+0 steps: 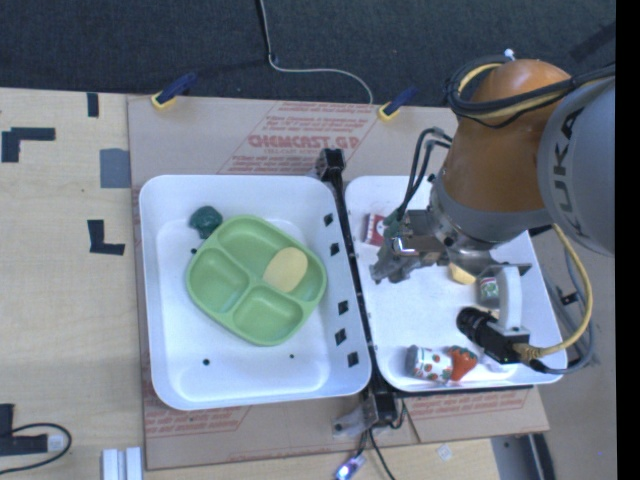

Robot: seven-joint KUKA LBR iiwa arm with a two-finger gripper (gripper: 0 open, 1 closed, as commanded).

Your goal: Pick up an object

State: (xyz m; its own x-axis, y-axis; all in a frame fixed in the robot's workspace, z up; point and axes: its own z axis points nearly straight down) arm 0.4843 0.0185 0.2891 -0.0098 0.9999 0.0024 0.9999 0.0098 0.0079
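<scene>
So the arm (510, 158) comes in from 3 o'clock and hangs over the right bin (425, 313), with the gripper (400, 258) low near that bin's 9 o'clock side, just beside the divider. Honestly can't tell how wide the claw is or if it's got anything, it's just a dark tangle from up here. Stuff in the right bin: a red-and-white packet (374, 228) at about 11 o'clock, something yellow (462, 273) peeking out under the wrist near the middle, a small can (489, 289) just beside it, and a red-and-white wrapped thing (440, 363) at 6 o'clock. Left bin (160, 298) has a green divided plate (250, 293) with a yellow lump (287, 268) in one compartment, plus a dark green blob (206, 219) at 11 o'clock touching the plate's rim.
</scene>
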